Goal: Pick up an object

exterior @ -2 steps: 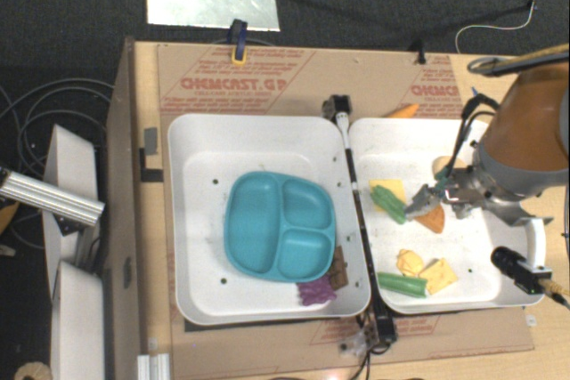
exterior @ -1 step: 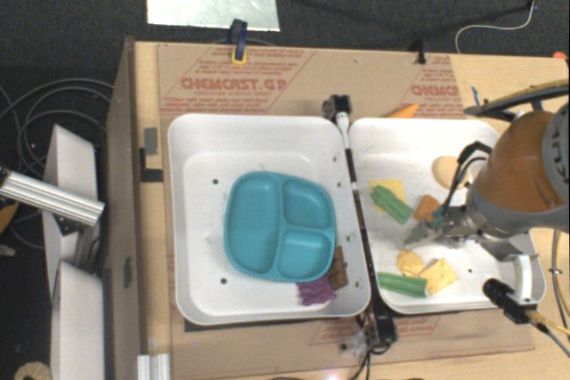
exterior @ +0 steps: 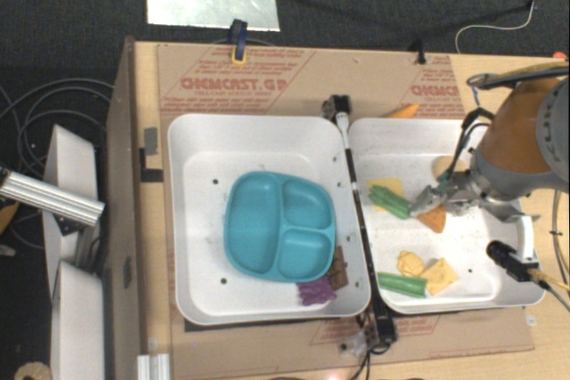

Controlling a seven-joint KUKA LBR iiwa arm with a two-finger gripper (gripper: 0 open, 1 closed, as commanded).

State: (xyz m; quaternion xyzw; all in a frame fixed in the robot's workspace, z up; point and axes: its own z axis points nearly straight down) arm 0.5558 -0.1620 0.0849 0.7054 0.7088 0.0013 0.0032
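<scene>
Here, tool in right bin, touching orange wedge

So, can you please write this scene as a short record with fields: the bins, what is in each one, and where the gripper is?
left bin: teal divided plate; purple piece and brown piece at the plate's near edge
right bin: green piece on a yellow-green piece; orange piece; yellow piece; green piece; yellow block
gripper: over the right bin, beside the orange piece
grasp: cannot tell
arm: reaches in from the right
</scene>
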